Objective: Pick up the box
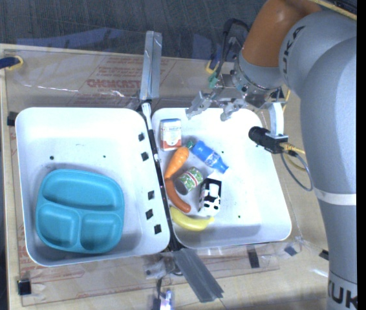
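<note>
White-and-orange box (171,134) stands in right bin (267,192); pincer (212,108) spread open above, grasping nothing

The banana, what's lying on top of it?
The hot dog's lower end and the little black-and-white toy lie over the banana in the right bin. Just its yellow bottom curve shows. The rest is covered, so I can't see it.
</note>
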{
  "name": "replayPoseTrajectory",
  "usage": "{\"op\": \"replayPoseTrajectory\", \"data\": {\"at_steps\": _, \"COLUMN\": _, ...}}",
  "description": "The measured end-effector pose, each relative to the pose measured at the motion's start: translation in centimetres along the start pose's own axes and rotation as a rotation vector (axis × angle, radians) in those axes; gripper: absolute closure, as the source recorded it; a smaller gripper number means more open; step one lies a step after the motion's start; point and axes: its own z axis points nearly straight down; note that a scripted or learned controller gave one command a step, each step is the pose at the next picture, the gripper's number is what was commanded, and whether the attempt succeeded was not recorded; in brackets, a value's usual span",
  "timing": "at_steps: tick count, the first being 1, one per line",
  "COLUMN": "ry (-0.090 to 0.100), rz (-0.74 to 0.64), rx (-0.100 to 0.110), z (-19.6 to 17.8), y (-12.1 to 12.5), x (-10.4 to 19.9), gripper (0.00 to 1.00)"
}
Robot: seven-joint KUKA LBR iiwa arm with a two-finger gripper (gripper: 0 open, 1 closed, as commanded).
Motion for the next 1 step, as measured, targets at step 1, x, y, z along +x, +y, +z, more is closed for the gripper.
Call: {"op": "replayPoseTrajectory", "data": {"at_steps": 1, "ry": -0.005, "rz": -0.087, "rx": -0.012, "z": 10.62, "y": 0.92, "x": 3.53, "gripper": 0.0}}
